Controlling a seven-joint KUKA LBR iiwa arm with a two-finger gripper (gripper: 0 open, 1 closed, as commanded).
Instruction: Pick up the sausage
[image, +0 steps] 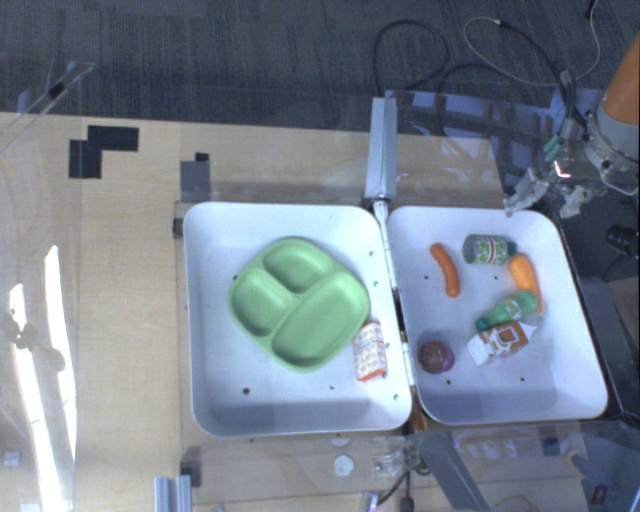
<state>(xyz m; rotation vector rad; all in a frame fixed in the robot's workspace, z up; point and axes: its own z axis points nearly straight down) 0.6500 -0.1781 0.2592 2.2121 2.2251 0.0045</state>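
White right bin (560, 395), slim orange-red sausage (446, 270), slightly curved

One fixed camera hangs above the tabletop (100, 300) and looks down at a slant; its far side lies toward twelve o'clock, where dark floor and cables show beyond the wood; it sits far enough back to take in both white bins whole, the left bin (205, 400) at about nine o'clock of centre, the right bin (575, 380) at about three; the arm (620, 110) enters at the two o'clock corner.
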